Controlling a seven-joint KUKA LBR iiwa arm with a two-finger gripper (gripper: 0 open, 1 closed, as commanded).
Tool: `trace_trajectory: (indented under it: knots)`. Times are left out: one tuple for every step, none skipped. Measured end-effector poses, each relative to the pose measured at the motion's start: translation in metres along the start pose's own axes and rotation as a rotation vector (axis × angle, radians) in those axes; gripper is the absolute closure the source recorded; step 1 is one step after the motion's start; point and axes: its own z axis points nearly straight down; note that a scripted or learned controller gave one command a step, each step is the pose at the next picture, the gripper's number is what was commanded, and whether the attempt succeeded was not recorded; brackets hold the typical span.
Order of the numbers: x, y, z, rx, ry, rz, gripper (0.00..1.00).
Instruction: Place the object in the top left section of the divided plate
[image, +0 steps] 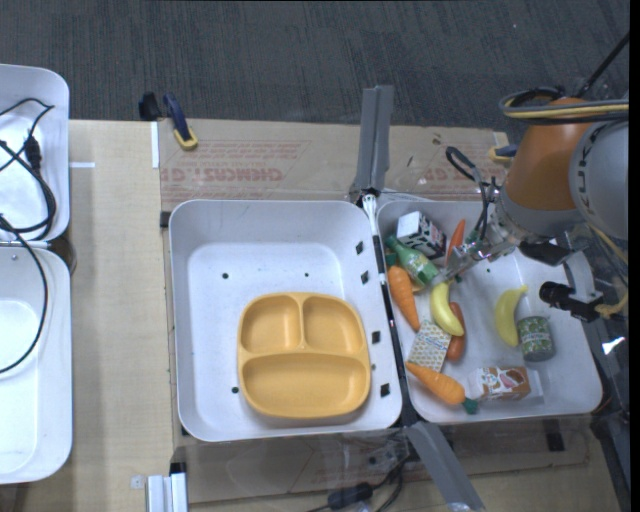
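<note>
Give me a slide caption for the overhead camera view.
Gripper reaches into the right bin of toy food; yellow divided plate waits in the left bin.

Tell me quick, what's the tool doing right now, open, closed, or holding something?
Tool: cannot be told; it sits low in the right bin among the items.

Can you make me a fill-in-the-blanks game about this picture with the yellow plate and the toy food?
1. The divided plate sits in the ____ bin.
2. The plate has ____ sections.
3. The two bananas are the color ____.
4. The end effector hangs over the ____ bin, where the carrots lie.

Missing words: left; three; yellow; right
</note>
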Motion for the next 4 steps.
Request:
trace_trajectory:
  knots:
    - [0.096,-0.038,-0.098,0.003,0.002,-0.134,1.00]
    - [0.186,-0.051,-0.098,0.004,0.002,-0.083,1.00]
    - [0.239,-0.052,-0.142,0.002,0.001,-0.169,1.00]
    - [0.289,-0.045,-0.102,0.005,0.002,-0.276,1.00]
